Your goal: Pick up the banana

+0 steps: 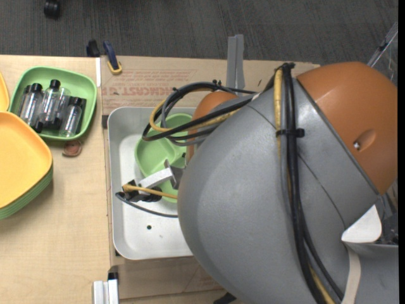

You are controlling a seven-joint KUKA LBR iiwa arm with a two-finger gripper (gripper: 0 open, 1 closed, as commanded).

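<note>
The arm [266,201] reaches in from the right. Its grey bulk and orange band cover most of the white bin [120,233]. Just 1 strip of that bin is bare, along its left wall and near corner. At the far end of the strip sits a green bowl [155,154], half under the arm.

The banana is hidden. Nothing in the bare strip reads clearly as fruit, so I judge that it lies deeper in the bin, under the arm and to the right of the bowl. Which way it lies from the jaws, and how its long axis runs, cannot be told from here. That is the 1 relation a grasp would turn on. With only 1 arm there is no question of which is nearer.

The wrist points down into the bin beside the bowl, so the jaws are probably low there. I cannot tell whether they are apart, together or clamped on anything, so no hold can be claimed. A lift clear of the bin would be needed to judge the try.

Well apart to the left, on the worktop [76,233], a green tray [25,81] holds several small bottles [50,106]. Just beside it is a stack of yellow plates [19,163], cut off by the left edge. None bears on the task.
</note>
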